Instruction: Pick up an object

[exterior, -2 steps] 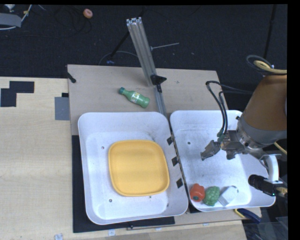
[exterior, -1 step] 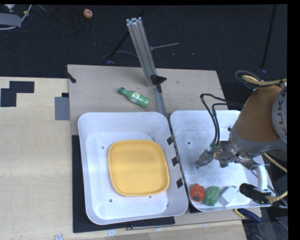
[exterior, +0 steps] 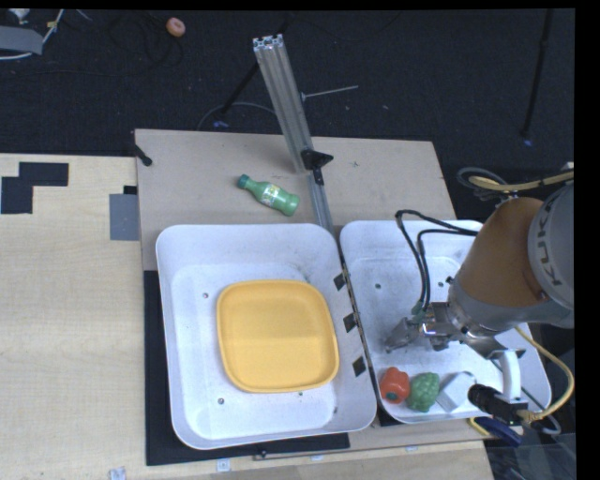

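A red toy (exterior: 395,383) and a green toy (exterior: 424,391) are seen at the near edge of the right bin (exterior: 375,253). Just behind them the gripper (exterior: 405,336) is held low, fingers apart, nothing gripped. A yellow plate (exterior: 277,335) is seen in the left bin (exterior: 183,281).

My own arm (exterior: 511,267) is covering much of the right bin (exterior: 375,253), hiding its right wall and part of its floor. My gripper (exterior: 405,337) is showing as a small dark blur, and I cannot tell how it is set. A white object (exterior: 453,389) near the green item (exterior: 424,391) is lying partly under my wrist parts, too small to identify. The tiny orange thing (exterior: 175,26) on the far dark floor is too small to name.
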`<state>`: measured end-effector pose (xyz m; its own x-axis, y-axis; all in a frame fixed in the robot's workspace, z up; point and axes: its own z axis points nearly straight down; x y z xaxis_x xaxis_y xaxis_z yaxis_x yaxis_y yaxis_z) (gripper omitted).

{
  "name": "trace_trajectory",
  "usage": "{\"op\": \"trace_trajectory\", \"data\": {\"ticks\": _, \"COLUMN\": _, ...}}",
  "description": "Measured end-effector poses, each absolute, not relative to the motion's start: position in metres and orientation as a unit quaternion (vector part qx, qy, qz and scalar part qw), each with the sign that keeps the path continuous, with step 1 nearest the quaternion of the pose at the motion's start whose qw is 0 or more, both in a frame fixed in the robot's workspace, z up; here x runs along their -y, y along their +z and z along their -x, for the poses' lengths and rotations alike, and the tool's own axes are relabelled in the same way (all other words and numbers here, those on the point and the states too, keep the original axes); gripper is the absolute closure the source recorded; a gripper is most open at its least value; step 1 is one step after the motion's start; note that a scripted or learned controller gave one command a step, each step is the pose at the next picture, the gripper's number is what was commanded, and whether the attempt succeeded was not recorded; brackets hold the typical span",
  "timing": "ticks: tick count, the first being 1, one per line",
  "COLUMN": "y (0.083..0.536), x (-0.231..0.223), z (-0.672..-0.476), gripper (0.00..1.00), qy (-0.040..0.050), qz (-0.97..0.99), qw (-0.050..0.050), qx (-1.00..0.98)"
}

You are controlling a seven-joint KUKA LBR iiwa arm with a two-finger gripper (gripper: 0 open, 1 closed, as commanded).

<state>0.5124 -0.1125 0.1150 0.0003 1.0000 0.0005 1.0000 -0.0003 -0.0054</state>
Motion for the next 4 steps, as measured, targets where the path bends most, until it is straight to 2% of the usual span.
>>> {"op": "trace_trajectory", "data": {"ticks": 1, "y": 0.092, "x": 0.112, "z": -0.513, "gripper": 0.00, "qy": 0.0000, "qz": 0.707, "qw": 0.000, "qx": 0.707}}
{"op": "trace_trajectory", "data": {"ticks": 2, "y": 0.103, "x": 0.114, "z": -0.513, "gripper": 1.00, "qy": -0.0011, "qz": 0.708, "qw": -0.001, "qx": 0.706}}
{"op": "trace_trajectory", "data": {"ticks": 4, "y": 0.193, "x": 0.109, "z": -0.511, "gripper": 1.00, "qy": -0.0009, "qz": 0.707, "qw": -0.001, "qx": 0.707}}
